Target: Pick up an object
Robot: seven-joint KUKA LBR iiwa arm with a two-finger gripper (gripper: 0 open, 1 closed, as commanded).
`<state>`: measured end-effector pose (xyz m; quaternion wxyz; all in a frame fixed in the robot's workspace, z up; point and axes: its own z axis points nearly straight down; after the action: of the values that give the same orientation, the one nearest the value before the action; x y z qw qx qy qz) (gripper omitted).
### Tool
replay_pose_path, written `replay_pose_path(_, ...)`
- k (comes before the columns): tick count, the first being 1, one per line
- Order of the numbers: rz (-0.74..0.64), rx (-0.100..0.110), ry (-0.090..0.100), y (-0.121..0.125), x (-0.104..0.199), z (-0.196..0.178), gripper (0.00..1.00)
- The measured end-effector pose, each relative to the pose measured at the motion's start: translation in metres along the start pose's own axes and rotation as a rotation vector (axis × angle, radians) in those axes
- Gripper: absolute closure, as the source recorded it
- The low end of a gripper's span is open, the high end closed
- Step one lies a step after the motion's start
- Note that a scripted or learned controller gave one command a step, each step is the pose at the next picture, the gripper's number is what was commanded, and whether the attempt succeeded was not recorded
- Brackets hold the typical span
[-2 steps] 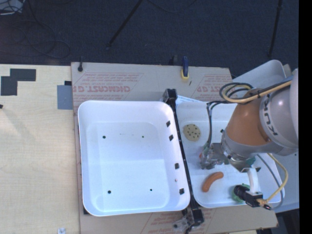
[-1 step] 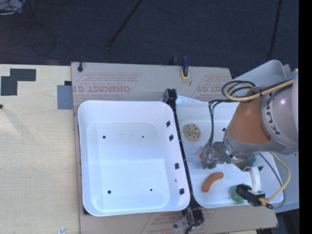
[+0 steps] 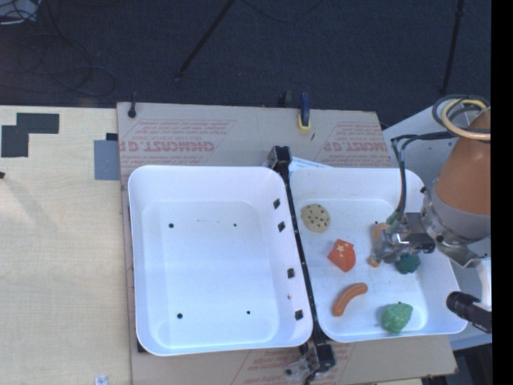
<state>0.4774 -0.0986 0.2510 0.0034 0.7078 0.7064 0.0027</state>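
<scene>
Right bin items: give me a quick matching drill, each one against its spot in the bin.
Items:
1. cookie
2. red block
3. sausage
4. light green lump

Places:
A. near front right corner
B. middle, left of the gripper
C. near front, left of the light green lump
D. toward the back, by the divider

Pairs: 1-D, 2-B, 3-C, 4-A

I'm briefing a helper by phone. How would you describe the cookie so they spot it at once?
Go to the right bin, then to its far left corner beside the divider. The cookie is a flat tan disc with dark specks, the only round flat item; the red piece and sausage lie nearer the front.
</scene>
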Motion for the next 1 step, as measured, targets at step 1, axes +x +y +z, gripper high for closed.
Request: replay_pose_path(1, -0.008, -0.007, 0.001, 0.0012, 0.0326, -0.1481, 1.0)
